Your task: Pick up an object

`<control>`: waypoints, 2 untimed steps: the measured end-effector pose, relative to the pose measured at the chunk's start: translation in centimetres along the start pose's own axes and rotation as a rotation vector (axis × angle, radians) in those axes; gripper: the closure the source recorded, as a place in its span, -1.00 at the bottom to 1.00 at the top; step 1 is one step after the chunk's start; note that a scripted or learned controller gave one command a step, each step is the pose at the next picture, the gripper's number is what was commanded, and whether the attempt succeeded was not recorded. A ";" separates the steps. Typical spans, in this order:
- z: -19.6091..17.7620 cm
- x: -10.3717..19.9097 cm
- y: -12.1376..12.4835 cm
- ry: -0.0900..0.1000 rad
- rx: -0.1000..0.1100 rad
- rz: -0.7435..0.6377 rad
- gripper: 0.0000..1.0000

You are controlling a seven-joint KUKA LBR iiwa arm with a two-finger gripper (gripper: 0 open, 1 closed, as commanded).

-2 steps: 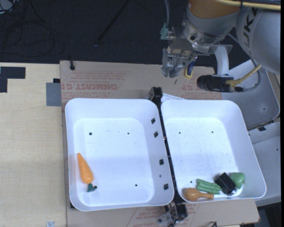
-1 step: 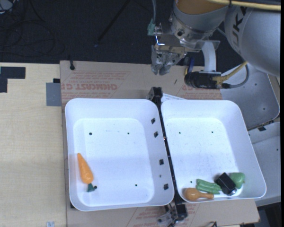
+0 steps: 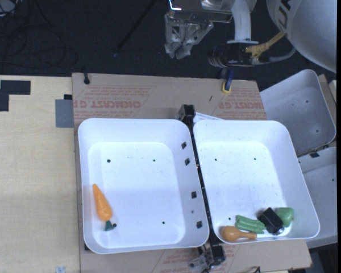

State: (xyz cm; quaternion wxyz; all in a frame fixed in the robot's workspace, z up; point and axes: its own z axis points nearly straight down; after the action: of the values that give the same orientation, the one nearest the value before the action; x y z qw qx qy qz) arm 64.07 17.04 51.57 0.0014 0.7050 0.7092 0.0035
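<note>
Hanging at the frame's top centre, the two-finger gripper [image 3: 181,41] is seen with fingers seemingly together, unladen; the orange plastic carrot [image 3: 102,203] lies far below-left, its long axis near-vertical.

text: "GEMCAST GP"-like print, upside down | on: cardboard sheet [image 3: 131,98] under bins

Gripper [image 3: 182,41] raised beyond both bins, carrying nothing. Orange carrot [image 3: 102,203] in left bin [image 3: 136,131]. Green pods [image 3: 250,224], black block [image 3: 271,220], orange gourd [image 3: 236,234] clustered in right bin [image 3: 238,129].
</note>
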 end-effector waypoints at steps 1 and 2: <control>-2.3 6.2 0.3 -0.002 0.008 0.000 1.00; -2.1 7.2 0.4 -0.004 0.011 0.005 1.00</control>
State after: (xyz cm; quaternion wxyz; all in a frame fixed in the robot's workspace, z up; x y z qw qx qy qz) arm 64.44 24.28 53.66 -0.0010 0.7068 0.7074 -0.0016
